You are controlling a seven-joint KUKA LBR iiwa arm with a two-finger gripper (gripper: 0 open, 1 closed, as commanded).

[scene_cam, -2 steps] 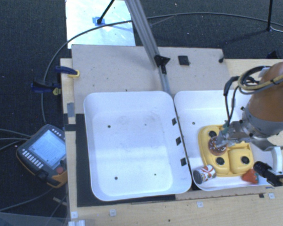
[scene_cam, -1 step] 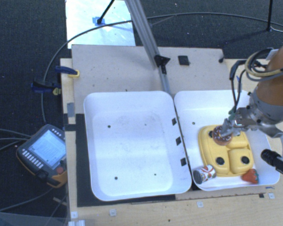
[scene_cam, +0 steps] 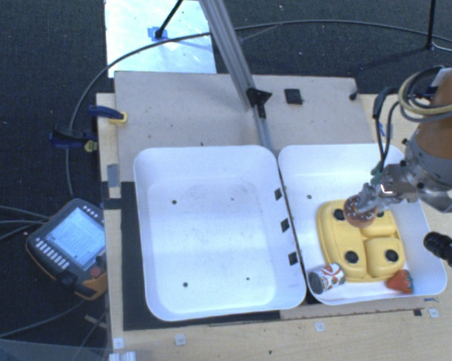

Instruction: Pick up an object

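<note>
In the right bin (scene_cam: pixel 315 180) lies a yellow moulded tray-like toy (scene_cam: pixel 365 245) with dark round holes. A small can (scene_cam: pixel 326 278) with a red and white label rests on its side at the bin's front edge, left of the yellow toy. A red strawberry-like object (scene_cam: pixel 400 282) sits at the front right corner. My gripper (scene_cam: pixel 358 211) hangs over the upper left part of the yellow toy, with something small, round and brownish at its tip. The arm reaches in from the right.
The left bin (scene_cam: pixel 213 228) adjoins the right one, joined by black clips along the shared edge. A teach pendant (scene_cam: pixel 69 244) lies off the bench at left. A metal pole (scene_cam: pixel 233 54) slants across the back.
</note>
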